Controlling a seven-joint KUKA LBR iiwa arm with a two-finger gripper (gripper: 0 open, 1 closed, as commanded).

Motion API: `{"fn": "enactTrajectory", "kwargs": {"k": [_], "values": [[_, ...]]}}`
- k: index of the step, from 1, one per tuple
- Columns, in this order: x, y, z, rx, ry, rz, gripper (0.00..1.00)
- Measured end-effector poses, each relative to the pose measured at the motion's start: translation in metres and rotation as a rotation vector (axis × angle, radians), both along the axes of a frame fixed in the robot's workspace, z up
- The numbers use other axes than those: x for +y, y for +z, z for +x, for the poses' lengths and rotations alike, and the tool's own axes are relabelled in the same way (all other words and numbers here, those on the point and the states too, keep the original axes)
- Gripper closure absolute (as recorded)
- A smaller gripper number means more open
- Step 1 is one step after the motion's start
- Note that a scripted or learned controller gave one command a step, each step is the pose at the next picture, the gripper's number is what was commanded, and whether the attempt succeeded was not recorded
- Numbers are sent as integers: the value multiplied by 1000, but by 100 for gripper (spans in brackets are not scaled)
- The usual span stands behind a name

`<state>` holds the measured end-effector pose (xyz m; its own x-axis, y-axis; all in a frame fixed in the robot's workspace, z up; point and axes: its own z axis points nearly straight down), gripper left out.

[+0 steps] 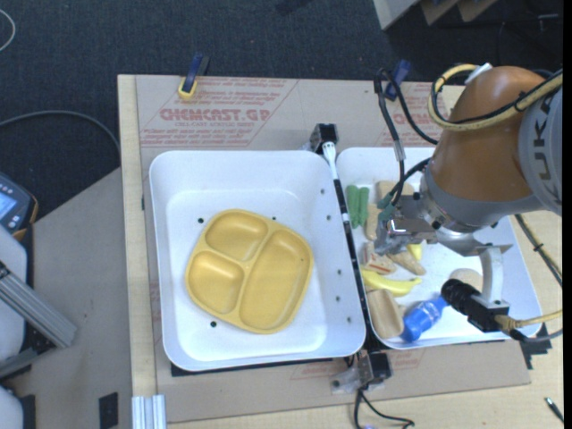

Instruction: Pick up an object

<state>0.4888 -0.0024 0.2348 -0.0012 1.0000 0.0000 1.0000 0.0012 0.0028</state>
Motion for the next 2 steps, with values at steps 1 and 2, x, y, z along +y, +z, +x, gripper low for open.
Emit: {"fn": "enactTrajectory", "kwargs": {"k": [1, 2], "values": [[5, -11, -14, 8, -3, 2, 100], [-6, -18, -10, 8, -3, 1, 100]]}}
